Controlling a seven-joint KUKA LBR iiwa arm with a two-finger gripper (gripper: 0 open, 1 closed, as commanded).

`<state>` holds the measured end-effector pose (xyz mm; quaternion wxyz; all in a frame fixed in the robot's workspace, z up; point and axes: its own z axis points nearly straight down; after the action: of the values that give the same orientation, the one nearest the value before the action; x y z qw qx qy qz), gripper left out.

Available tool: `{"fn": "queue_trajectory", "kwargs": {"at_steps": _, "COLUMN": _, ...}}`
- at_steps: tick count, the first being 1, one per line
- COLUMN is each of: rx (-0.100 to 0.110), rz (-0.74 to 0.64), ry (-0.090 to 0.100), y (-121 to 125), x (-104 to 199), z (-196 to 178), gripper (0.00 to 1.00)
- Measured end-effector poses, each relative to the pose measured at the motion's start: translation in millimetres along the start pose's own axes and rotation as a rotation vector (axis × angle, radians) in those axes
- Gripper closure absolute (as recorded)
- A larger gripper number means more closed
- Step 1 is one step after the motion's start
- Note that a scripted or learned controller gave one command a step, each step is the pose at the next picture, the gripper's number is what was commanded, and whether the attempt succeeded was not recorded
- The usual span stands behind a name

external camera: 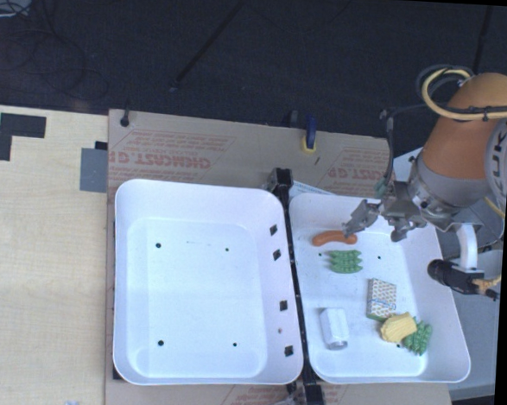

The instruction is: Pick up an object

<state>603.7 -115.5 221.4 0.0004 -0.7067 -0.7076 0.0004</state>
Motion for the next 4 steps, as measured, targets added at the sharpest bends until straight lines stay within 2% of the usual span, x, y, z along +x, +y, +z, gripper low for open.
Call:
{"fn": "queue_trajectory", "kwargs": {"at_steps": 1, "rx": -0.005, "rz": 0.001, "ry": 0.000, "y": -11, "x": 28, "z": 121, "gripper": 0.00}}
{"fn": "queue_trajectory", "kwargs": {"at_steps": 2, "rx": -0.003, "rz": 0.002, "ry": -0.003, "y": 42, "x": -20, "z": 133, "gripper": 0.00}}
{"fn": "queue_trajectory", "kwargs": {"at_steps": 3, "rx": 0.002, "rz": 0.003, "ry": 0.000, "y": 40, "x": -19, "z": 124, "gripper": 1.00}}
{"fn": "queue_trajectory", "kwargs": {"at_steps": 4, "rx": 0.003, "rz": 0.008, "ry": -0.004, "y": -24, "x": -104, "z": 98, "gripper": 1.00}}
